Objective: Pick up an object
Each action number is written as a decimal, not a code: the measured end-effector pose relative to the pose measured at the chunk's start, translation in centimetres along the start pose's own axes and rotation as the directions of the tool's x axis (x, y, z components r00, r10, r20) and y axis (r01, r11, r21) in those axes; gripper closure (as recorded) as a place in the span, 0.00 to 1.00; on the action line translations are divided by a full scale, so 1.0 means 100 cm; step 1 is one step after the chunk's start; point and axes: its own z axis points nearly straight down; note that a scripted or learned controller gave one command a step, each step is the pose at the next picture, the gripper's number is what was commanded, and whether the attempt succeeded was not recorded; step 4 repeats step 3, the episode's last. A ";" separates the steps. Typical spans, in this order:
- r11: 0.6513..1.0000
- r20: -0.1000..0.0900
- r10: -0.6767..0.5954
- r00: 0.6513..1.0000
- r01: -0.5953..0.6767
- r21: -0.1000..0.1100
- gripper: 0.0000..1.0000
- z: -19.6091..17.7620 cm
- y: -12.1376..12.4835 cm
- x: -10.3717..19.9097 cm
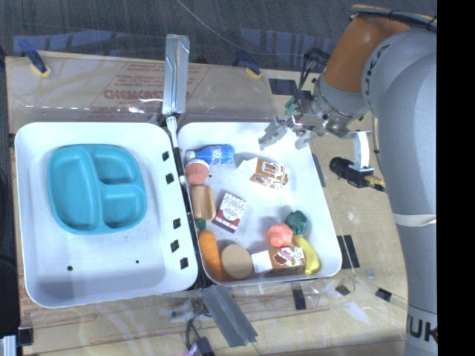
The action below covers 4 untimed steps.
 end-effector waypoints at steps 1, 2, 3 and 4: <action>1.000 0.002 0.006 1.000 -0.006 -0.012 0.00 0.088 -0.011 0.002; 1.000 0.001 0.001 1.000 -0.001 -0.005 1.00 0.080 -0.012 0.004; 0.981 0.002 -0.193 0.981 0.193 -0.009 1.00 -0.027 -0.045 0.102; 0.981 0.002 -0.193 0.981 0.193 -0.009 1.00 -0.027 -0.045 0.102</action>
